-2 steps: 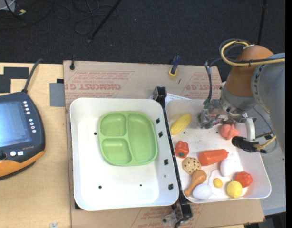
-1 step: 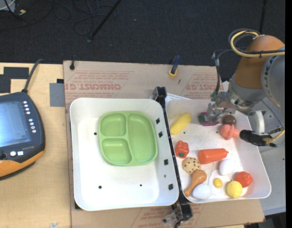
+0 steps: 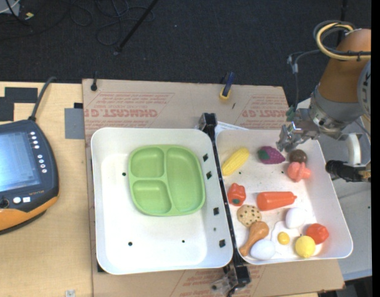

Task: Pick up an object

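Camera view from above takes in two white bins side by side on the counter. The left bin carries a green divided tray. The right bin holds the toy food: a corn cob, a purple piece, a pink piece, a small brown ball, a red pepper, a carrot, a cookie, a drumstick, a white egg, a fried egg, a lemon and a tomato.

The tool hangs over the far end of the right bin, between the purple piece and the brown ball and just above them. It is small and dark against the wrist, so whether it is parted or closed cannot be told, and nothing can be made out in its grip.

No single item is named, so the nearest pieces look like the candidates, probably the purple one or the pink one. To do this well, the arm should settle on one target, centre over it and come straight down so neighbours are not nudged. The purple piece has some free space round it; the pink piece touches the brown ball, which may crowd a grasp. A firm close low on the body, then a slow lift, would suit.
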`<action>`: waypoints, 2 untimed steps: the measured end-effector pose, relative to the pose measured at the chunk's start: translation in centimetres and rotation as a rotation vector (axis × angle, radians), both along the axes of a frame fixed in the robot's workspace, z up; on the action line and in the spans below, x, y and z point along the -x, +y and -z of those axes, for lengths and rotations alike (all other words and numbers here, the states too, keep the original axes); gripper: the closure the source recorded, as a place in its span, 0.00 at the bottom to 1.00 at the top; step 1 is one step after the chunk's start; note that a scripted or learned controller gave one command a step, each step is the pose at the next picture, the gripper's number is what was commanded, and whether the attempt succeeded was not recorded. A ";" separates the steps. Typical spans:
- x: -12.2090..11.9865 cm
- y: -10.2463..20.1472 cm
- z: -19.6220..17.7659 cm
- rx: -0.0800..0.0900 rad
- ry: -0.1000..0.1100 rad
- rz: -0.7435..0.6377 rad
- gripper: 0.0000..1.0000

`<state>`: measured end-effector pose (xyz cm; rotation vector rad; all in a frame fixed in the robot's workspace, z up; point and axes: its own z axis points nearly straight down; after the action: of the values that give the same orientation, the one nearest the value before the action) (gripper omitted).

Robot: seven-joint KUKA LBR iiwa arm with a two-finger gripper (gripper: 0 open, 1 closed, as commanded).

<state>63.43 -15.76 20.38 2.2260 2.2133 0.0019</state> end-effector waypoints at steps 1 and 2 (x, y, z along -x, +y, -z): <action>0.0 -0.3 -2.5 -0.001 0.002 0.000 1.00; 0.5 5.1 -1.4 -0.004 0.008 -0.009 1.00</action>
<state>62.94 -10.61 21.73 2.2217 2.2294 -0.0026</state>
